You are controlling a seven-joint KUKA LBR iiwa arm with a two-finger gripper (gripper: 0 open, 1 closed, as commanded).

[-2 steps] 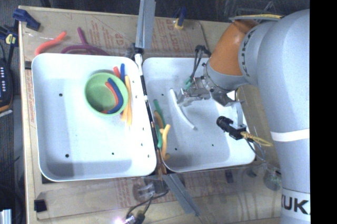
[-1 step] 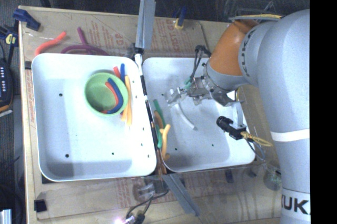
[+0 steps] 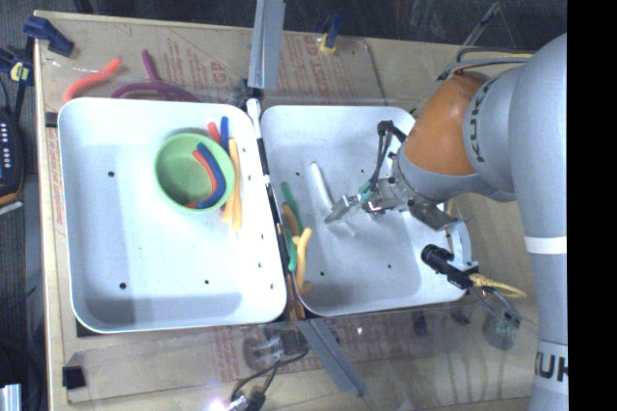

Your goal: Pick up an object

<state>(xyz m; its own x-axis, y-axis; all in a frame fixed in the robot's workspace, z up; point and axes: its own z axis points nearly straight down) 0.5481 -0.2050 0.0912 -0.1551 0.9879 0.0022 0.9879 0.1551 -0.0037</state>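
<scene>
A green bowl [image 3: 196, 170] ringed by coloured sticks sits in the left bin [image 3: 116, 245], toward its back right corner. A green and a yellow stick [image 3: 294, 235] lie along the right bin's [image 3: 386, 288] left wall. The end effector [image 3: 339, 209] is low over that bin's middle; whether its fingers are apart or together cannot be told. The arm [image 3: 525, 139] bears "KU" lettering.

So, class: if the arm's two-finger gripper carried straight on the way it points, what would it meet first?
Probably the clear plastic tube lying on the right white bin's floor, just beyond the gripper; depth is unclear, so it might touch the floor first.
</scene>
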